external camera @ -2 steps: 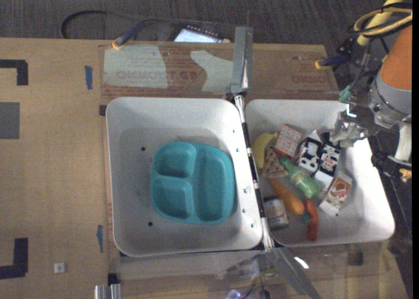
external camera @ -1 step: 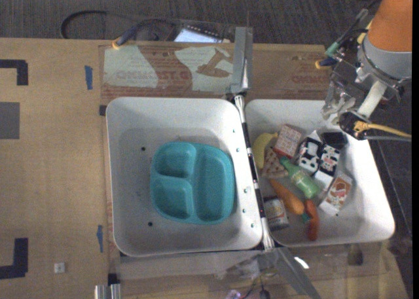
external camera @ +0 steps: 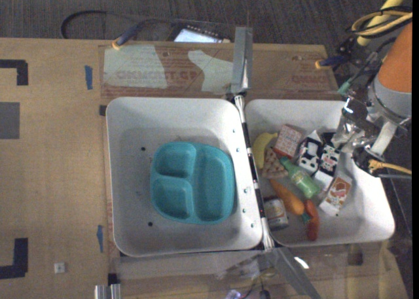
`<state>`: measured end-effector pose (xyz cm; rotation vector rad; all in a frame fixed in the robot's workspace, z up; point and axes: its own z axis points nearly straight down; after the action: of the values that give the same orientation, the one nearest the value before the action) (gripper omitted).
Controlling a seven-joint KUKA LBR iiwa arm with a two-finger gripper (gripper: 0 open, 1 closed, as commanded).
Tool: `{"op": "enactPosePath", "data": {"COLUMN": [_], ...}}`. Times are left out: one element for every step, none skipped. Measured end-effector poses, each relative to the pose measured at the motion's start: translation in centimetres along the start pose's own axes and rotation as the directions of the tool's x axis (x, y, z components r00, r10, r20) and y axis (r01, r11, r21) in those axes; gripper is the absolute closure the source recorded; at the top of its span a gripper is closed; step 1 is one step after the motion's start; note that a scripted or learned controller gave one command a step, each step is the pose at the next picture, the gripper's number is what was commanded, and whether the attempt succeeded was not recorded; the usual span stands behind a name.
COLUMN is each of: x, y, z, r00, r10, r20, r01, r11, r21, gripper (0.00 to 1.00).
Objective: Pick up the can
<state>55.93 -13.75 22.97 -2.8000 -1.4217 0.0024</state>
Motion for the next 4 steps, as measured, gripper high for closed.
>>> {"op": "enactPosePath", "data": {"x": [-0.5, -0.4, 2.7, -2.1], "y": [1.4, 1.5, 2.5, -0.7], "z": [-1.4, -2.4, -1.8, -11.1], "r00": [0.973, 0.974, 0.989, 0.948], "r10": [0.230, 0.228, 0.145, 0.319], "r20": [-0.001, -0.001, -0.001, -0.001], "r01": [-0.230, -0.228, -0.145, -0.319], "r11": [0.973, 0.974, 0.989, 0.948], "r21": [-0.002, -0.003, -0.003, -0.002], "gripper": [1.00, 1.00, 1.00, 1.00]}}
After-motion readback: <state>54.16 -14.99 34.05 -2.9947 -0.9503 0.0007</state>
